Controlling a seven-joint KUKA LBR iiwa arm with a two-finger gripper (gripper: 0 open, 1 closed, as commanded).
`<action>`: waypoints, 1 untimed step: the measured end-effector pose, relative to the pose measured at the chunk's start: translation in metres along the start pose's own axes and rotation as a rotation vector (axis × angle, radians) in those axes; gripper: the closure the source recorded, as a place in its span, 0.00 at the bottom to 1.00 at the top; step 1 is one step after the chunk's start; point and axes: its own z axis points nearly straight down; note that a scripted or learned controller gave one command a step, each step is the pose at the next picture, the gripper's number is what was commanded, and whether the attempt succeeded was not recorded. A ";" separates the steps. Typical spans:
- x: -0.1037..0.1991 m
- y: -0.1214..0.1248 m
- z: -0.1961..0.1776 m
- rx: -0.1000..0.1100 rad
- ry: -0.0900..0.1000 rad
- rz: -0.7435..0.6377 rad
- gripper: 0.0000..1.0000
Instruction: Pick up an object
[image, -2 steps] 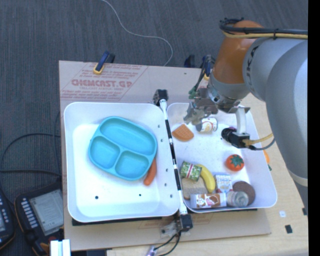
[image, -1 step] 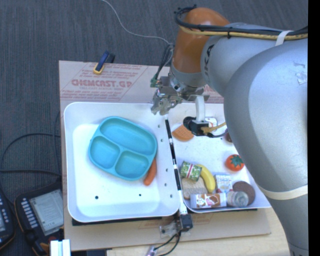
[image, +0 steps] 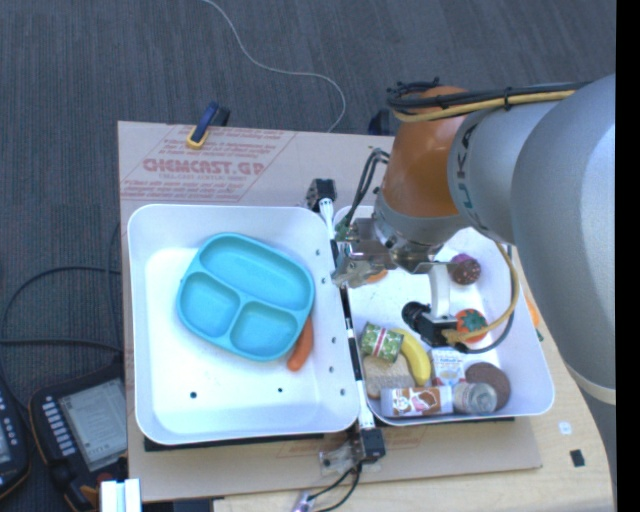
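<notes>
From the fixed overhead camera, the claw (image: 358, 262) sits low over the near-left part of the right-hand shallow white bin (image: 528, 372), close to the wall shared with the left-hand shallow white bin (image: 140, 300). Whether it is parted or closed cannot be told, because the grey wrist and orange band cover it, and nothing can be confirmed in its grasp.

The likeliest targets lie just below and to the right of the claw: a small green-labelled can (image: 381, 341) and, touching it, a yellow plastic banana (image: 417, 357) whose long axis runs diagonally away from the claw toward the bin's lower right. A dark round plum-like ball (image: 464, 269) lies level with the claw, further right.

To the left of the claw, across the wall, an orange plastic carrot (image: 300, 347) lies against a blue three-compartment plastic tray (image: 245, 296).
</notes>
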 end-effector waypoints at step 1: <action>0.024 0.011 -0.015 -0.002 0.001 -0.002 1.00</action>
